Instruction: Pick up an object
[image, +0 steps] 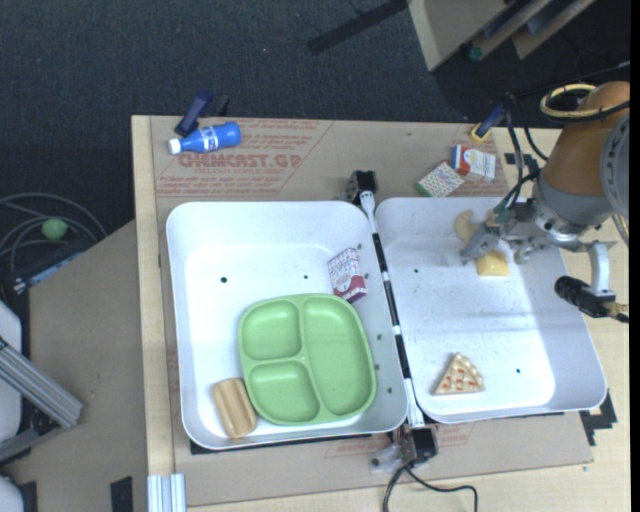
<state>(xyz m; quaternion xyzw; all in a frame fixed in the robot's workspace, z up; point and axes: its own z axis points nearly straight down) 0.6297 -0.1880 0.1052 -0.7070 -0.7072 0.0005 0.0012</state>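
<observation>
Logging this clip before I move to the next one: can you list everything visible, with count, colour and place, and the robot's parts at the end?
Shallow white plastic bins: 2, white, side by side on the bench.
Green divided plastic plate: 1, green, left bin, near front.
Tan bread-like toy: 1, tan, left bin, front left corner, beside the plate.
Red and white small packet: 1, left bin, by its right wall.
Orange waffle-patterned triangular toy slice: 1, right bin, front.
Yellow toy block: 1, right bin, back, by the gripper.
Blue and white bottle: 1, bench, back left.
Small printed cartons: 2, bench, behind right bin.
Grey arm with orange band: 1, right side.
Gripper: 1, over right bin's back.
</observation>
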